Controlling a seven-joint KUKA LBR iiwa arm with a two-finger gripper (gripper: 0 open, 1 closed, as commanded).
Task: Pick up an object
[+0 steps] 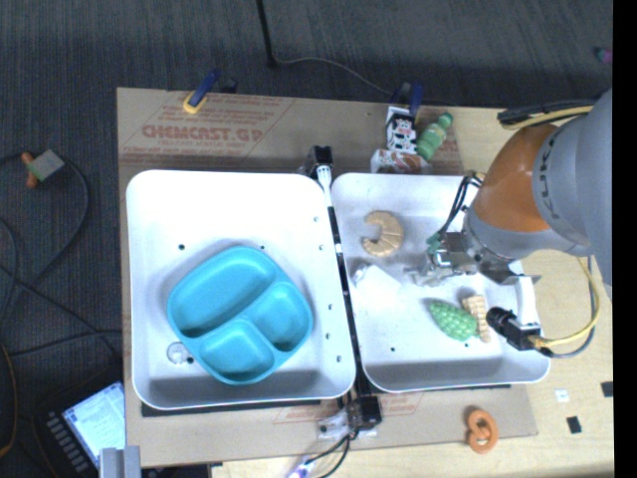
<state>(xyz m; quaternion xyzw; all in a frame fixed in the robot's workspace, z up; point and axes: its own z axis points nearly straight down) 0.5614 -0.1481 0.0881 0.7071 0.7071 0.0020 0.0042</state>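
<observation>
In the right bin (pixel 398 366) lie a tan croissant-shaped toy (pixel 382 233), a green textured toy (pixel 452 320) and a small beige ridged piece (pixel 478 318) beside it. My gripper (pixel 434 263) hangs low over the middle of this bin, to the right of the croissant and above the green toy. The grey arm with its orange band (pixel 510 192) comes in from the right and hides the bin's far right corner.
The left bin (pixel 159 207) holds a blue divided plate (pixel 239 313). A small figure and a green toy (pixel 416 137) stand on the cardboard behind the bins. An orange ring (pixel 482 428) lies in front of the right bin. A yellow cable (pixel 567 342) loops at the right.
</observation>
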